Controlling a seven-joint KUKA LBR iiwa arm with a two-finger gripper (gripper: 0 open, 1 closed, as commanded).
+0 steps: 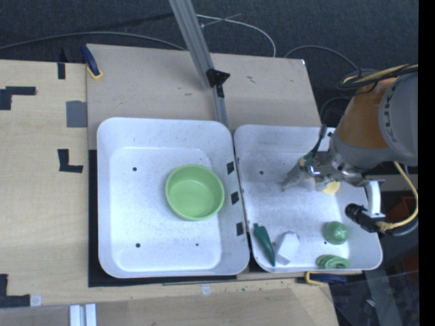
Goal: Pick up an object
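In the right-hand bin [272, 148], the gripper [299, 175] hangs low over bare white floor, its metal tip pointing away from the arm [367, 124] and toward the wall the two bins share. From where I stand I cannot tell whether it is spread or pressed together; the tip is small and blurred, and I see nothing held in it.

Taking the gripper as the marker, everything worth grabbing in this bin lies on the near side of it, toward the bin's front wall. A round green ball [334, 232] sits near the gripper, toward the front and a little back toward the arm's side. Beyond the ball, against the front rim, lies a flat green ringed piece [332, 261]. A small white block [287, 245] rests almost straight toward the front from the gripper, and just beside it a dark green stick [264, 244] lies with its long axis running from the middle of the bin toward the front wall, slightly slanted. A little yellow piece [331, 187] sits close by the gripper, tucked against the arm's wrist.

A green bowl [195, 192] stands upright in the other bin [136, 148], well apart from the gripper across the shared wall.

By my reckoning no pick is made yet; the white block or the ball looks the shortest reach, needing a shift toward the front.
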